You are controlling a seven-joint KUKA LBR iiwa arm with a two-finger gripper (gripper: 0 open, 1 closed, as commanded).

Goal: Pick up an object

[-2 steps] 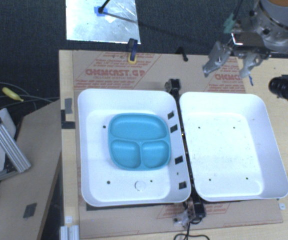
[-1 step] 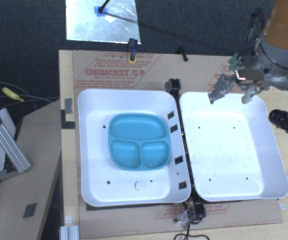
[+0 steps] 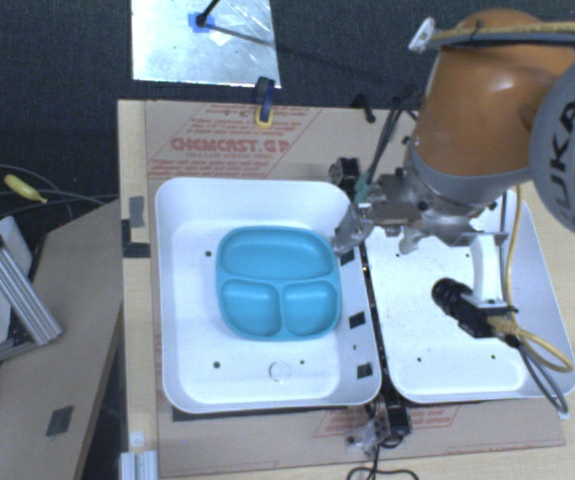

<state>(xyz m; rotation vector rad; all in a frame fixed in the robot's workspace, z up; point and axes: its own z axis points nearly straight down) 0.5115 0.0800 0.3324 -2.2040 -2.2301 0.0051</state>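
One blue divided plate (image 3: 275, 282) lies flat in the middle of the left bin (image 3: 182, 268), the sole pickable thing, and the pincer (image 3: 348, 236) hangs at the plate's right rim, its opening impossible to tell.

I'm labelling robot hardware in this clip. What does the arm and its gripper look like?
The arm is grey with black KUKA lettering and a broad orange band above the wrist. Below it sits a metallic gripper. A yellow cable loops beside it.
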